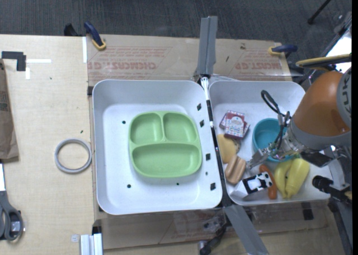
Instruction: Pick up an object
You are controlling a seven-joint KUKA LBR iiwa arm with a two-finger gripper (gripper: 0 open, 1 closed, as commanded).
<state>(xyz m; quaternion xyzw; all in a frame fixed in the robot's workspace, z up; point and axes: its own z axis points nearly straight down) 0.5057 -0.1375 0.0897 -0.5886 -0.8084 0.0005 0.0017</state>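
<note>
Hovering end effector (pixel 268 152) over right bin (pixel 246 89), beside blue cup (pixel 265 133), grip state seemingly indiscernible.

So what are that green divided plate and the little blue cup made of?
The green divided plate looks like molded plastic with a smooth, matte finish: uniform colour, rounded compartment ridges, soft highlights. The blue cup also seems plastic, slightly glossier, with a thin even rim. Neither can be confirmed by look alone.

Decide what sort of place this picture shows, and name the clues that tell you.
Probably a robotics lab bench set up for grasping trials. A robot arm reaches into a white bin of toy food, a second bin holds a green divided plate, and clamps pin cardboard to the bench.
</note>
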